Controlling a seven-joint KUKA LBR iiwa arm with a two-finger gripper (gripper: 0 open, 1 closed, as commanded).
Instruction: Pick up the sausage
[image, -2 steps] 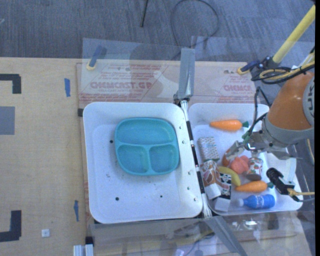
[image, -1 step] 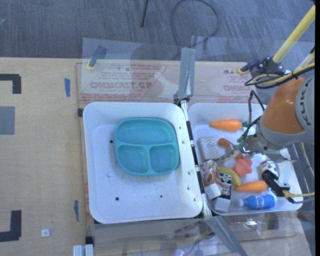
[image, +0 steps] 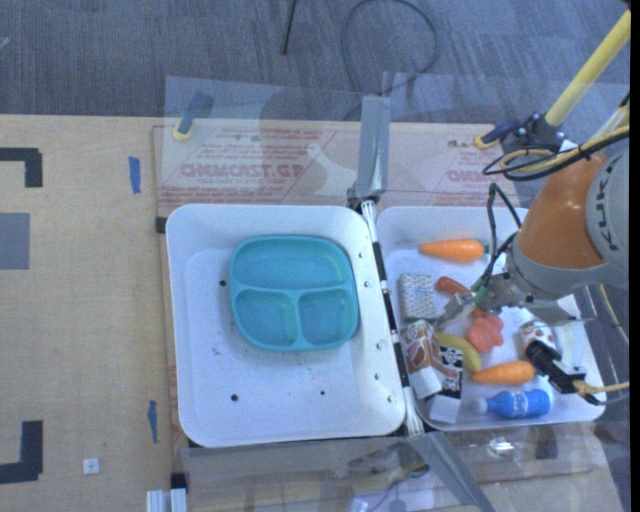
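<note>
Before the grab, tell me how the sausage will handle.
The sausage looks small, smooth and rounded, so it may roll or slip between fingers. It is probably a light toy. It lies close to the packet and gripper, so neighbours may get nudged.

The light is bright and even from above, and shadows under the teal plate (image: 293, 292) are soft. Clear plastic sheets (image: 270, 130) show pale glare. The picture is slightly soft and grainy, small items look blurred.
</note>
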